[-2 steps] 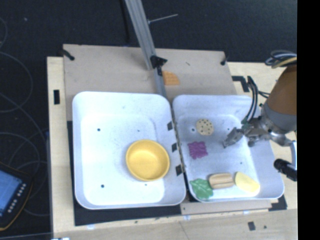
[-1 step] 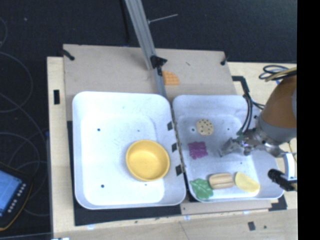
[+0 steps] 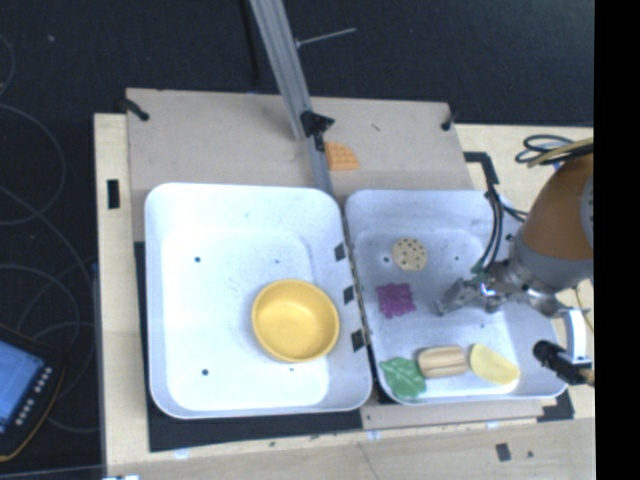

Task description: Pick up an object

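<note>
My gripper (image 3: pixel 452 298) hangs over the right bin (image 3: pixel 440 213), reaching in from the right, with the grey and orange arm (image 3: pixel 560 233) behind it. It sits to the right of a purple square piece (image 3: pixel 395 299) and below a round tan cookie-like disc (image 3: pixel 408 253). Along the bin's front edge lie a green leafy piece (image 3: pixel 403 376), a tan bread-roll shape (image 3: pixel 442 361) and a pale yellow lemon-like piece (image 3: pixel 495 365). Nothing shows between the gripper's fingers. A yellow bowl (image 3: pixel 293 319) sits in the left bin (image 3: pixel 200 228).
A grey metal pole (image 3: pixel 285 63) slants up from the bins' back edge, with a small orange tag (image 3: pixel 341 157) at its foot. Cables (image 3: pixel 545 148) lie at the far right. A tablet-like device (image 3: pixel 20 388) rests at the lower left.
</note>
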`<state>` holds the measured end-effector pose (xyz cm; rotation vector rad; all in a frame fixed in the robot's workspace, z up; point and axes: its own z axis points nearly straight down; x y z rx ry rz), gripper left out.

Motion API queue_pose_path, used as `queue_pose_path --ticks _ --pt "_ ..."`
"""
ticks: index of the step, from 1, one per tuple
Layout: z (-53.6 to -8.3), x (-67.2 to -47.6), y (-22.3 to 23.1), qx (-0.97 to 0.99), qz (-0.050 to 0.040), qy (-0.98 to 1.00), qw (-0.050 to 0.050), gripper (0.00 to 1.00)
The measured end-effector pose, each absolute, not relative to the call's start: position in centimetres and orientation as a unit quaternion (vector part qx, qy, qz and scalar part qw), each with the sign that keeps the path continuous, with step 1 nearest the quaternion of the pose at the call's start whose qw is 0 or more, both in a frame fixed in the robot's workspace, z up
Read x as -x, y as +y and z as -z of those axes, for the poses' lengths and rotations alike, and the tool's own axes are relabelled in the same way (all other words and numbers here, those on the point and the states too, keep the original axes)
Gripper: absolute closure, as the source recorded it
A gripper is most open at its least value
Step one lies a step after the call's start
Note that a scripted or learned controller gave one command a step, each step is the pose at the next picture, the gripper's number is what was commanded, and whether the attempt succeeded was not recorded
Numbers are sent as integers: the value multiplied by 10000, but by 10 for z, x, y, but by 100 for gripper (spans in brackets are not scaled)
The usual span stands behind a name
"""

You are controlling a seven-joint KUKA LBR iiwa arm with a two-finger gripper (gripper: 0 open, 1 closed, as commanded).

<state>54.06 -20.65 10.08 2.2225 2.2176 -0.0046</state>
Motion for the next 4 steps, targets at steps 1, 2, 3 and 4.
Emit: queue_pose_path --ticks 1,2,3,4 --pt "-112 -542 -207 -7093 -5 7050 23 100" --pt "-156 -544 -204 -7057 -18 7085 29 100" --pt "-201 -545 -201 -7056 -19 7086 32 100" --pt "-228 -546 -202 -7053 -16 7089 26 100"
